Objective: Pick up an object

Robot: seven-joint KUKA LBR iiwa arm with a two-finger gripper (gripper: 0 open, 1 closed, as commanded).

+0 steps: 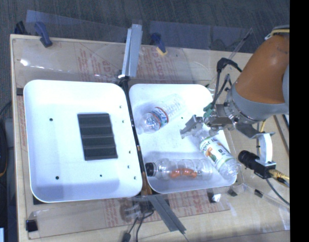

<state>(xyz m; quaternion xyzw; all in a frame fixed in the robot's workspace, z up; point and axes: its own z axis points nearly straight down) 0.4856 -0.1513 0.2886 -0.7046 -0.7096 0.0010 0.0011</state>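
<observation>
My gripper (196, 127) hangs low over the right bin (144, 97), near its middle right. A clear bottle with a green and white label (218, 156) lies just below and to the right of it, against the bin's right wall. Left of the gripper lies a crumpled clear bottle with a red and blue label (158, 117). Along the bin's front wall rests a clear bottle with a black cap and orange contents (178, 170). A black ribbed block (97, 136) sits in the middle of the left bin (43, 100).
The grey arm with its orange band (265, 74) reaches in from the right, above the right bin's right edge. A metal bar (130, 52) stands at the back between the bins. Cables and a black fitting (255, 163) lie right of the right bin.
</observation>
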